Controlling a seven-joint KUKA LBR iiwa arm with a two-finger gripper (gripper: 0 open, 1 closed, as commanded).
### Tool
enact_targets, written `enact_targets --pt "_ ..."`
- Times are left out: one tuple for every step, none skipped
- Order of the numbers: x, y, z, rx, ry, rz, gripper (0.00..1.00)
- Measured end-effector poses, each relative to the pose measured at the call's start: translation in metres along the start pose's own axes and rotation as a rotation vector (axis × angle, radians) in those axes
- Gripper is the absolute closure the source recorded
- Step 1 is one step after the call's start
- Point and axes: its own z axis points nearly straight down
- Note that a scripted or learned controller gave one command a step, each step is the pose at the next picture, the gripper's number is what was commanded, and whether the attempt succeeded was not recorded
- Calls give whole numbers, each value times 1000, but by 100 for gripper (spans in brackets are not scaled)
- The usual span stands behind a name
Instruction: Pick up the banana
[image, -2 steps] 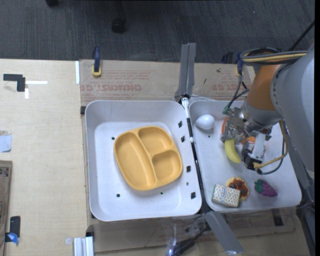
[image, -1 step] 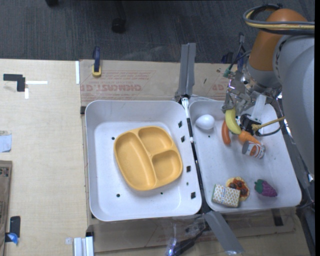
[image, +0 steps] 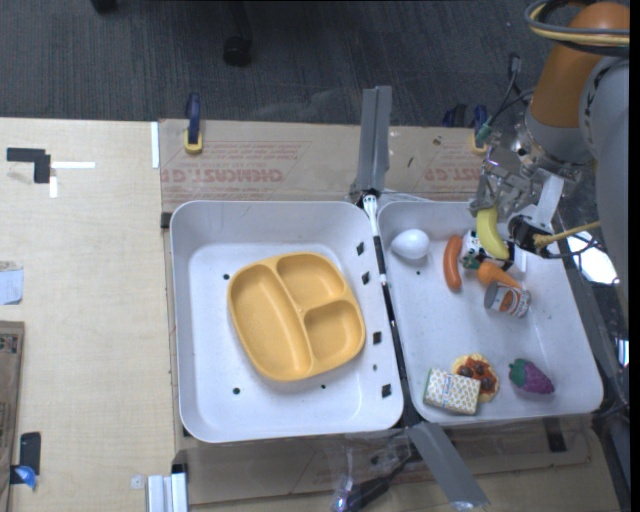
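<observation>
Lettering on the cardboard (image: 240, 160) under the bins was printed upside down from where I stood and looked like "CHEMCAST GP", though faint. The can (image: 507, 300) in the right bin (image: 570, 400) carried a label too small to read. The gripper (image: 497, 222) hung over that bin's far right corner with the banana (image: 489, 234) between its fingers, lifted clear beside the sausage (image: 453, 263) and carrot (image: 497, 273). Cables and brackets hid the fingertips. The left bin (image: 200, 330) held a yellow divided plate (image: 296, 315).
</observation>
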Motion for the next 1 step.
enact_targets --pt "0 0 -8 1 -3 -3 100"
